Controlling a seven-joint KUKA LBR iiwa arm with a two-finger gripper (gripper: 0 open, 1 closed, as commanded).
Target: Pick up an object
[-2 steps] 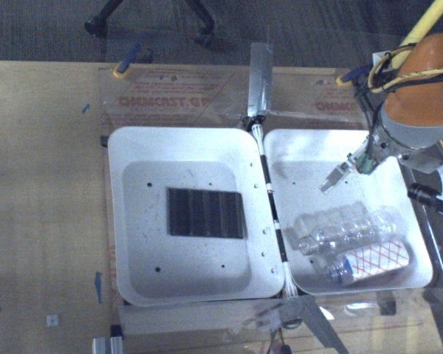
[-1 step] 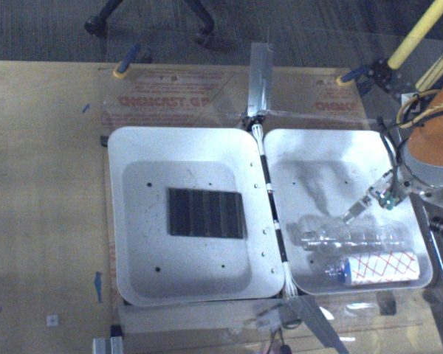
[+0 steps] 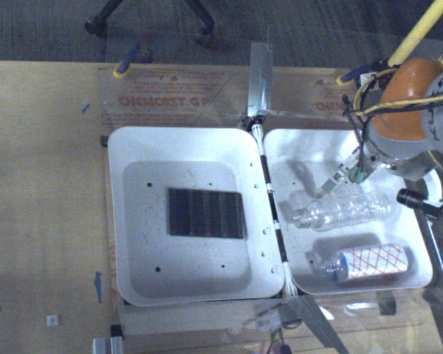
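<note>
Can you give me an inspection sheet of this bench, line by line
Surface: wooden bench bearing two white bins side by side, left bin and right bin.
Job's things: clear plastic bottle lying on its side mid right bin; bottle with red checked label lying near that bin's front edge; dark ribbed pad flat in the left bin.
Clutter: orange-handled clamp at the bench's far edge.
Gripper: gripper low over the right bin, just above the clear bottle's top side.
Cables: yellow and dark cables looped beside the arm's orange band.
Surroundings: dark floor, black wheeled chair base.
</note>
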